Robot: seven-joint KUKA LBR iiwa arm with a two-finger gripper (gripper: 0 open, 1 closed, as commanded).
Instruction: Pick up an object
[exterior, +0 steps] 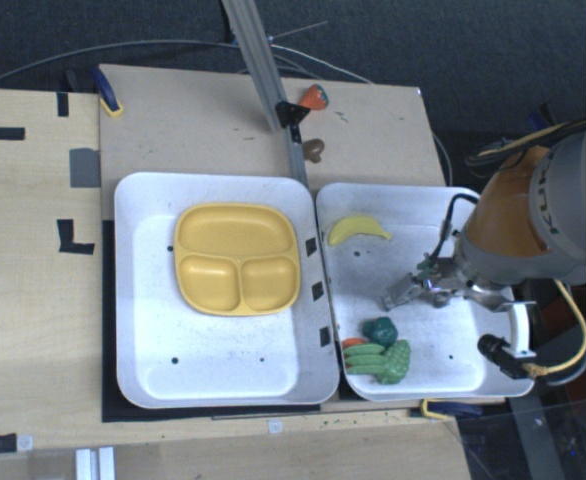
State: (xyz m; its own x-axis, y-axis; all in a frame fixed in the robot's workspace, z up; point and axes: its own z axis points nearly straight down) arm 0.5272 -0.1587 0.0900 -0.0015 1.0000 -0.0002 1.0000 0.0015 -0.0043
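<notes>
Hand (pixel 401 294) just above green toy (pixel 385 356).

A yellow banana (pixel 358 230) lies flat near the right bin's far left corner. At the near left corner, apart from it, sits a cluster of green toys (pixel 381 352) with a small red-orange piece (pixel 353 343) touching its left edge.

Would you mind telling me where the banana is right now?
In the camera view, the banana lies in the right bin, near its top left corner beside the divider between the bins, above and left of the gripper.
</notes>
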